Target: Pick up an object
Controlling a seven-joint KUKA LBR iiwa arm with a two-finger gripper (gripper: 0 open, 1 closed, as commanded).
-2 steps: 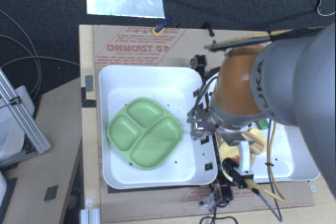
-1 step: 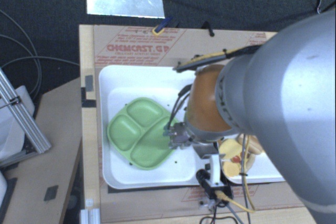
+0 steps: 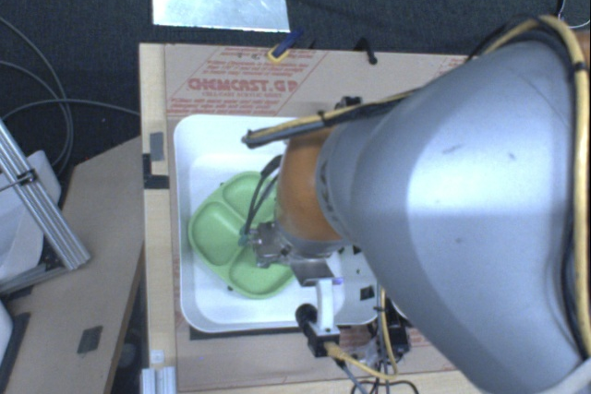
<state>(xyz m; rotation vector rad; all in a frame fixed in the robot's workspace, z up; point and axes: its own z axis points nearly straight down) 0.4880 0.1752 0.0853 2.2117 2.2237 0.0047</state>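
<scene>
Approach step was in hand: your gripper [image 3: 277,246] sat low over the green divided tray [image 3: 222,231] in the left white bin [image 3: 189,152], grip state untellable, so next you needed a confirmed closure.

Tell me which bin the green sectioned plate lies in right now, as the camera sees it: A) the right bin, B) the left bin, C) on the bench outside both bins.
B: the green sectioned plate lies inside the left bin, with the bin's white wall around its left side and the arm's wrist over its right part.
</scene>
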